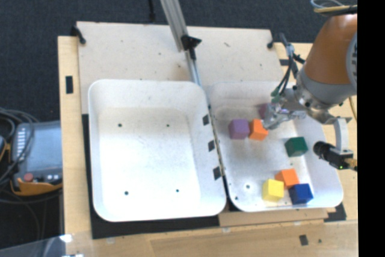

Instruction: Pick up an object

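We see open floor across the left bin [150, 147], with room to pass anywhere inside its rim. The right bin [240, 105] is tighter. A purple cube [239, 129] and an orange cube [258, 130] sit touching near its middle, with the arm [328, 69] directly over the space to their right. A green cube [296, 146] stands alone further right. At the near edge a yellow cube [273, 189], a second orange cube [290, 177] and a blue cube [301, 193] cluster tightly. A slanted metal post [171, 3] crosses the desk [132, 51] behind the bins.
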Robot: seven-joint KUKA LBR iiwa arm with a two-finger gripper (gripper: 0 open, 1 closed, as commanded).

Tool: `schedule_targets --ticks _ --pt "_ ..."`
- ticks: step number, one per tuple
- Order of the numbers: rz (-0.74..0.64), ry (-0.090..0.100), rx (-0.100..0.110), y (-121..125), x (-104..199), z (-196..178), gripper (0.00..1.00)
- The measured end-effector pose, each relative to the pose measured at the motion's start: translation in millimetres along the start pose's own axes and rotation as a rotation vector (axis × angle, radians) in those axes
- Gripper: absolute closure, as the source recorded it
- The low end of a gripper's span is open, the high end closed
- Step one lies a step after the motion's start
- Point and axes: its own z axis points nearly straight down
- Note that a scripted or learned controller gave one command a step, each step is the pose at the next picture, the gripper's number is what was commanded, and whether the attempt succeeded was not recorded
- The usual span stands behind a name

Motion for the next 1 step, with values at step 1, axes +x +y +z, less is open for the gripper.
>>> schedule_targets --ticks 1 --pt "-0.001 0.000 -0.001 17.8 57.6 6.7 1.00"
